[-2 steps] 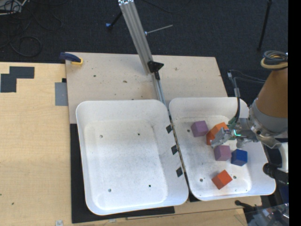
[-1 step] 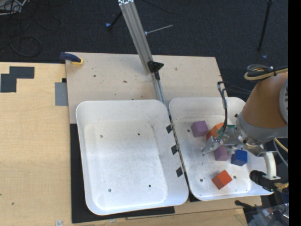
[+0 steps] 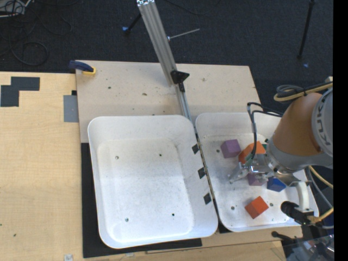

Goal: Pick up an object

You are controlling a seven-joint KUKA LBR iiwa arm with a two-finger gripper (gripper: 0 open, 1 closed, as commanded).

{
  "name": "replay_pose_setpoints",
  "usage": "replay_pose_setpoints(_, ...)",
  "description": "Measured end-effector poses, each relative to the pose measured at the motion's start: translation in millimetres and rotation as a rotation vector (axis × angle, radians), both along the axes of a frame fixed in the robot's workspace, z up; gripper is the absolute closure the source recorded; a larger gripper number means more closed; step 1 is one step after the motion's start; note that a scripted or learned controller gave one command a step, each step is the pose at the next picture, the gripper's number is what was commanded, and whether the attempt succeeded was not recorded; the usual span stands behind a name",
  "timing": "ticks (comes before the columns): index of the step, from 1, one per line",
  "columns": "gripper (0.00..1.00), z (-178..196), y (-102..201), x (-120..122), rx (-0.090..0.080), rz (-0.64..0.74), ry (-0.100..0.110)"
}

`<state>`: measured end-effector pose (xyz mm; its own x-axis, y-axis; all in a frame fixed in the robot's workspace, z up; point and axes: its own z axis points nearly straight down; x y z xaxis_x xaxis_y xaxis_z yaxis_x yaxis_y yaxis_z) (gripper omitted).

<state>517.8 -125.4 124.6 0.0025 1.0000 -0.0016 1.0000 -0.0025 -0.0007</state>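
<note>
Here, working from the biggest thing down:

1. The arm reaches in from the right and hangs low over the right bin; it should stay inside that bin's walls, since the left bin offers nothing to pick.
2. The gripper sits among the blocks in the middle of the right bin. Whether its jaws are open or closed I cannot tell, as the wrist and the clutter hide them.
3. The likeliest target is the small purple block just under the gripper, touching or nearly touching it. A clean grasp probably needs the gripper centred on it before lifting.
4. Close neighbours could get in the way: an orange block just behind, a blue block just beside.
5. The purple cube and the red block lie apart, so they look like easier fallbacks.
</note>
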Motion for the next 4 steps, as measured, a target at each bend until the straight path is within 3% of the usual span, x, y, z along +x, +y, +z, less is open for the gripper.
replay_pose_setpoints(1,0.0,-4,-2,5,-0.004,-0.001,-0.019)
replay_pose_setpoints(2,1.0,4,-4,5,-0.006,-0.01,-0.02)
replay_pose_setpoints(3,1.0,67,-7,8,0.001,0.003,-0.003)
replay_pose_setpoints(4,1.0,110,-5,12,0.001,0.003,-0.003)
